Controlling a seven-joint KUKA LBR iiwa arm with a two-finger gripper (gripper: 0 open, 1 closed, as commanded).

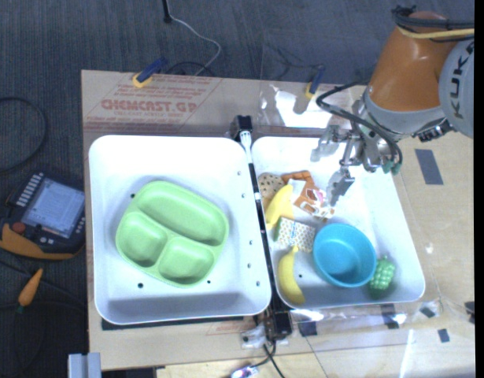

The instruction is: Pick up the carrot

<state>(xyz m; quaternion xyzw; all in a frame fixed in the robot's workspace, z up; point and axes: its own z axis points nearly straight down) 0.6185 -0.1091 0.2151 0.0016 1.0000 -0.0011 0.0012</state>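
Tool (337,189) hangs over right bin (407,235), above the orange carrot (302,189) in the bin's upper middle; can't tell its opening or whether it touches. Carrot lies beside banana (278,203), near blue bowl (344,253). Left bin (108,164) holds green tray (172,232).

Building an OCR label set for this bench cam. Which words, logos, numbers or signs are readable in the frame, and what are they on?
"CHEMCAST GP", or close to it, in red print on the brown board under the bins; the letters are blurred.
"KU", the start of a cut-off logo, on the grey arm at the right edge.
Pendant screen on the floor at left: too small to read.
Printed wrappers in the right bin: too blurred to read.
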